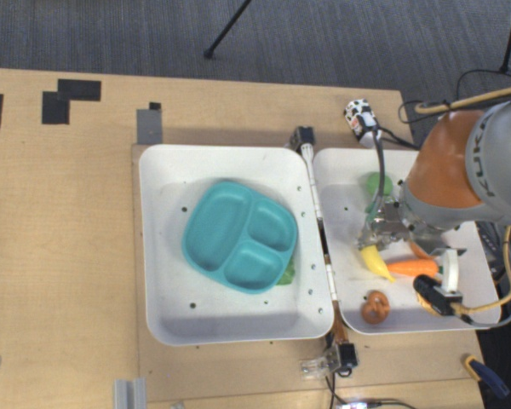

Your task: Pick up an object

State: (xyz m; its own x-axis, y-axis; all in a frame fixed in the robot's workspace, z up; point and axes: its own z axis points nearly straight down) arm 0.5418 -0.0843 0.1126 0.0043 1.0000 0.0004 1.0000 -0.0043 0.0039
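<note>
A wooden worktop (60, 254) is carrying two shallow white bins side by side, seen from above. The left bin (166, 313) is holding a teal divided tray (241, 235), tilted, with a scrap of green peeking out under its lower right corner. The right bin (351, 313) is holding a cluster of small toy foods: a yellow banana (376, 262), an orange carrot (413, 267) just beside it, a brown round piece (375, 307) nearer the front wall, and a green item (373, 183) toward the back.

A grey arm with an orange band (447, 164) is reaching in from the right, and its end effector (381, 226) is hanging low over the banana's upper end. The arm's bulk is hiding the tips, so I cannot tell whether it is wide, narrow or holding anything.

The risk lies in the crowding. The banana and carrot are lying almost touching, so closing here could pinch between them, nudge one aside, or come up with nothing.
</note>
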